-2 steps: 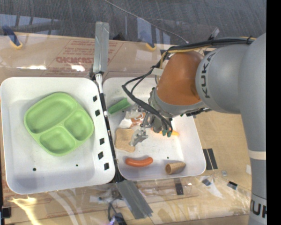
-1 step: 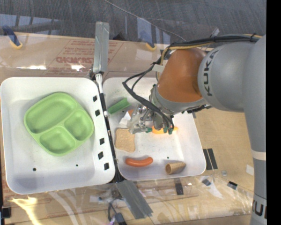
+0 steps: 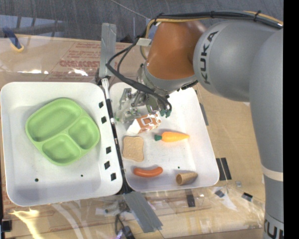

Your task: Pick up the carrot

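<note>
One carrot point(image 3: 172, 137) is lying in the right bin point(image 3: 202, 133), just beside the gripper point(image 3: 139, 106) (grip state impossible to tell).

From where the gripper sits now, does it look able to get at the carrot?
Probably yes. The carrot lies alone on the right bin floor, with nothing on top of it. The gripper hovers just up and left of it, above a small orange-and-white carton beside the carrot.
</note>
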### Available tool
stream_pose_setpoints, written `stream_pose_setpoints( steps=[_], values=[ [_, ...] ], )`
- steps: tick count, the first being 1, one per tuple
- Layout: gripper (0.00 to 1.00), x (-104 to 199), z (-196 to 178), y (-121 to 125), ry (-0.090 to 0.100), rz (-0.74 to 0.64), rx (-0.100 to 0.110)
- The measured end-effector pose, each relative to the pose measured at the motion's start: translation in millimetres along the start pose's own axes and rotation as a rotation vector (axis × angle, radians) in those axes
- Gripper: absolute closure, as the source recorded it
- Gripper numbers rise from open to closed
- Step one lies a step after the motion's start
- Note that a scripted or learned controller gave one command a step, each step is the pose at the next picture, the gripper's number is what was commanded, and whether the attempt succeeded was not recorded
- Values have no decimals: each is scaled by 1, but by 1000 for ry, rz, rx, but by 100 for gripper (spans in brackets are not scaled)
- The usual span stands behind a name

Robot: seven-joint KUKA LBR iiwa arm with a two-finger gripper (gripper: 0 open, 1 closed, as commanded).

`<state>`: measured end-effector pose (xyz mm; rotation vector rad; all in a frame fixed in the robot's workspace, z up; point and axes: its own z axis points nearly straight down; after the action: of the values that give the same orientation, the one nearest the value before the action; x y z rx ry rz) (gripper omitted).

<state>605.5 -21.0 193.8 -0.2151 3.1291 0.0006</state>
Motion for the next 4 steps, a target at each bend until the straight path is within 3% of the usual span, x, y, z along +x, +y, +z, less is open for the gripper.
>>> stream_pose_setpoints(
  steps=[1, 2, 3, 4],
  values=[
    [100, -4, -30, 36, 1, -122, 0],
    [100, -47, -33, -27, 3, -51, 2],
    [100, -41, -24, -87, 1, 52, 3],
    [100, -32, -69, -134, 0, 249, 3]
  ],
)
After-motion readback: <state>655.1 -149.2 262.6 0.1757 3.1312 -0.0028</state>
